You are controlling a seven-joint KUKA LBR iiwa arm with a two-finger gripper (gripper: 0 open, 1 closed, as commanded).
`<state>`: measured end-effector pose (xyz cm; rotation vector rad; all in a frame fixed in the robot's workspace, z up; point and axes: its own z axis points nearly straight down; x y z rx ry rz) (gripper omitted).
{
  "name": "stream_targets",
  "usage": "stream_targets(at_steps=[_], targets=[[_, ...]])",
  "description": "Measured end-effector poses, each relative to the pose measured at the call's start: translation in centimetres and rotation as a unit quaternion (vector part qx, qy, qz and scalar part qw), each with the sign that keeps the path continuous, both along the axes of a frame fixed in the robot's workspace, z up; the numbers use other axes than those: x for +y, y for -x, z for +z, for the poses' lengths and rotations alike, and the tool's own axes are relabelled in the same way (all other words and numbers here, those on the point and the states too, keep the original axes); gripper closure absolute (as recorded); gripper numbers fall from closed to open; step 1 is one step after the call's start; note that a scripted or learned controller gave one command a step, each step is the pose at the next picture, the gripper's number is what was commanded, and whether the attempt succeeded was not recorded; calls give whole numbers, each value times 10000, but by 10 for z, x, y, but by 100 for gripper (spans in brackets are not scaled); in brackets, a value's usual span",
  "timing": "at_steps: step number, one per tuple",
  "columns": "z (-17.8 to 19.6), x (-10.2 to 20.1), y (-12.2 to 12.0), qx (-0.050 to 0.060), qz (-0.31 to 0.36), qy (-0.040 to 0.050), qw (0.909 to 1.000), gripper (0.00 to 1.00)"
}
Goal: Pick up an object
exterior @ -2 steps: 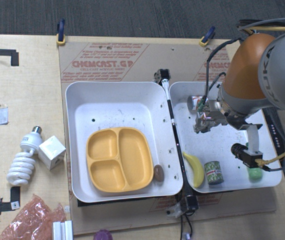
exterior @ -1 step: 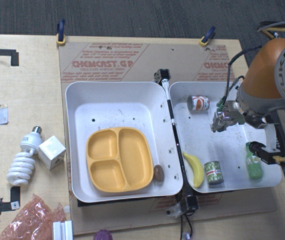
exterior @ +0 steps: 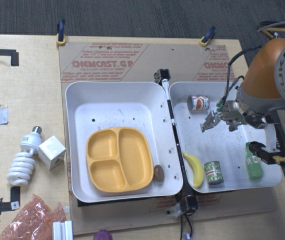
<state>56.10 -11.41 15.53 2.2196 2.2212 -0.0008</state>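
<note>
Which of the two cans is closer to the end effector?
The red-and-white can lying by the right bin's far wall, just left of the end effector; the green-labelled can stands by the banana.

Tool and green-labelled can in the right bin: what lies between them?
In the camera view, bare white bin floor separates the tool from the can. The banana lies left of the can.

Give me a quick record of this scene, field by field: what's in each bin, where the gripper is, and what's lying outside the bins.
left bin: yellow divided plate, small brown object
right bin: red-and-white can, banana, green-labelled can, green bottle
gripper: over right bin, nothing seen held
outside, left: spiral light bulb, white cube
</note>
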Motion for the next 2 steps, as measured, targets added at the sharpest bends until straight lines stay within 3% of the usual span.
stream_targets(at_steps=[1, 2], targets=[[-63, -13, -71, -1, 10, 1, 10000, 0], [-53, -13, -71, -5, 23, 10, 10000, 100]])
